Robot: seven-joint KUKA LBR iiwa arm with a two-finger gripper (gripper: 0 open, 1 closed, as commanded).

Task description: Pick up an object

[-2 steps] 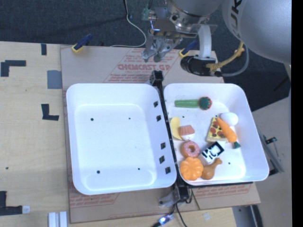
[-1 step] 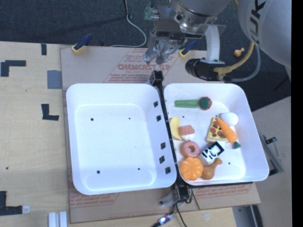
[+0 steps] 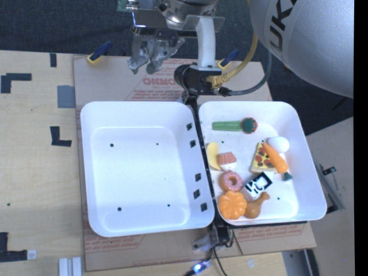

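Note:
My gripper (image 3: 147,62) hangs high above the back edge of the left bin (image 3: 92,154), well away from the objects, with nothing between its fingers. The right bin (image 3: 299,131) holds several toy foods: a green-handled tool with a red end (image 3: 234,125), a pizza slice (image 3: 262,158), a carrot (image 3: 276,160), a white egg (image 3: 279,144), a cake piece (image 3: 227,160), a yellow piece (image 3: 213,156), a pink donut (image 3: 232,181), a black-and-white card (image 3: 257,184), an orange pumpkin (image 3: 232,204) and a drumstick (image 3: 256,206).
Both bins rest on a cardboard sheet (image 3: 109,79) over the wooden bench. A black clip row (image 3: 198,171) runs along the seam between bins. Cables (image 3: 241,68) loop behind the right bin. Blue-yellow clamps (image 3: 99,52) hold the cardboard's back edge.

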